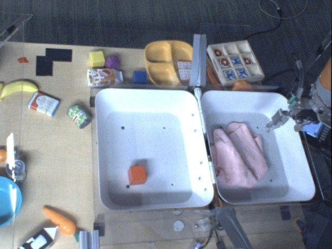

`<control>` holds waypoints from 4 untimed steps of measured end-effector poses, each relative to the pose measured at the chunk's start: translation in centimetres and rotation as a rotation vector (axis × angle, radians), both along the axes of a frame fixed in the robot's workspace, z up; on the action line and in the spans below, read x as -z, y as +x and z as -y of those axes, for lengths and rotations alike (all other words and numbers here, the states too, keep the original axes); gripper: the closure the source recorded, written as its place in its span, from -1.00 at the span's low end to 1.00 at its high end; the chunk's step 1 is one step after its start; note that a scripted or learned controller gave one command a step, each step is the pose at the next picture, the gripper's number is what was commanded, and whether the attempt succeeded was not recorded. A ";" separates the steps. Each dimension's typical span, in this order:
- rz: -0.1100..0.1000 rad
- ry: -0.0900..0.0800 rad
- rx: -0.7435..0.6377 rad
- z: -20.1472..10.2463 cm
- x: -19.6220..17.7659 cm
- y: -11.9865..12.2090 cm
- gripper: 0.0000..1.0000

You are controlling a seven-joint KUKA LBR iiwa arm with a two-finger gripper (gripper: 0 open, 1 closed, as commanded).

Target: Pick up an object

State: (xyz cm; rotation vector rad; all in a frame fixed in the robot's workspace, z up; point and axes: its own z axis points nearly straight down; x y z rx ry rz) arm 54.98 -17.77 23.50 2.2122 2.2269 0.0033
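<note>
The folded pink towel (239, 153), lying in the right bin (295, 188) at centre right, looks soft and limp; pinching a raised fold should suit it. The small orange block (137, 175), lower left in the left bin (155, 100), seems light, rigid, graspable across flat sides. The gripper (282, 119) hovers at the right edge; whether its jaws are wide or narrow I cannot tell.

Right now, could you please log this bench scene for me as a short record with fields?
left bin: shallow white tray holding one small orange cube near its front
right bin: shallow white tray holding a folded pink cloth
pincer: above the right bin's far right side, apart from the cloth
held: nothing seen between the fingers
task state: no object picked up yet
</note>
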 end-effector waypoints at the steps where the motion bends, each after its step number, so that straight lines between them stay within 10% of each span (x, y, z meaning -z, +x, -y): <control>1: 0.007 -0.002 -0.056 -0.8 13.7 0.6 -1.00; 2: 0.015 -0.005 -0.130 -4.0 14.3 -0.2 -1.00; 3: 0.023 -0.004 -0.133 -4.2 13.0 0.2 1.00; 4: 0.007 -0.003 -0.237 -5.3 2.9 4.0 1.00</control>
